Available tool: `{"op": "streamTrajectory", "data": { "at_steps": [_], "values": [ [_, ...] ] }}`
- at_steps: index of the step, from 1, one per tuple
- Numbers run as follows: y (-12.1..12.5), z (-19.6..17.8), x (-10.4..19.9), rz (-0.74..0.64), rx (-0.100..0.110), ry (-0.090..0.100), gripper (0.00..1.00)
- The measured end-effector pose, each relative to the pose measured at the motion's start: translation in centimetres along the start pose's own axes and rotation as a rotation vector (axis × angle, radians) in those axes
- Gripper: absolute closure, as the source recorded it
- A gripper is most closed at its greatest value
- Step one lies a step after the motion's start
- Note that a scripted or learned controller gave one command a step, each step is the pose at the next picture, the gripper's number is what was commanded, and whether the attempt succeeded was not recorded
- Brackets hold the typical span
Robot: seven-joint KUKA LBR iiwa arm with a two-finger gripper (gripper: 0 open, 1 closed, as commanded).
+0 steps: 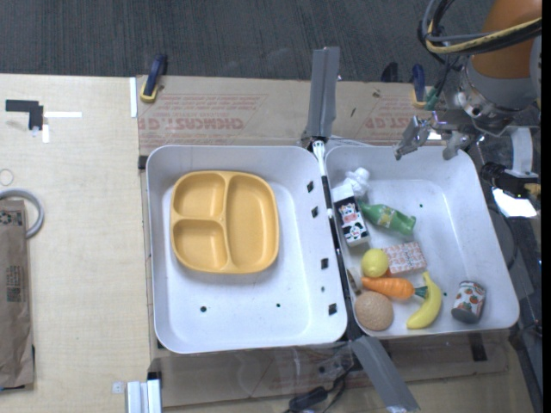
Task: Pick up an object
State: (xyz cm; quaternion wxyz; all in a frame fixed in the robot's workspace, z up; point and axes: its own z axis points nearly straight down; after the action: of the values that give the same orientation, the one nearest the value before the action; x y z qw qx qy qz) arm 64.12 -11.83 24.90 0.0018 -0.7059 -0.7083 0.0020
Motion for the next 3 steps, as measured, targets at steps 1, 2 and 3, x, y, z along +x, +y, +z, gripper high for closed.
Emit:
{"op": "streamTrajectory", "data": {
  "at_steps": [1,2,3],
  "values": [
    [1.8,6.7,-1.9,0.224,0.003,-0.001,0.00],
    [-4.5,13.5,-4.3,0.197,0.000,-0.001,0.00],
    [-10.9,11.5,-6.2,0.224,0.000,-0.001,0.00]
  ]
}}
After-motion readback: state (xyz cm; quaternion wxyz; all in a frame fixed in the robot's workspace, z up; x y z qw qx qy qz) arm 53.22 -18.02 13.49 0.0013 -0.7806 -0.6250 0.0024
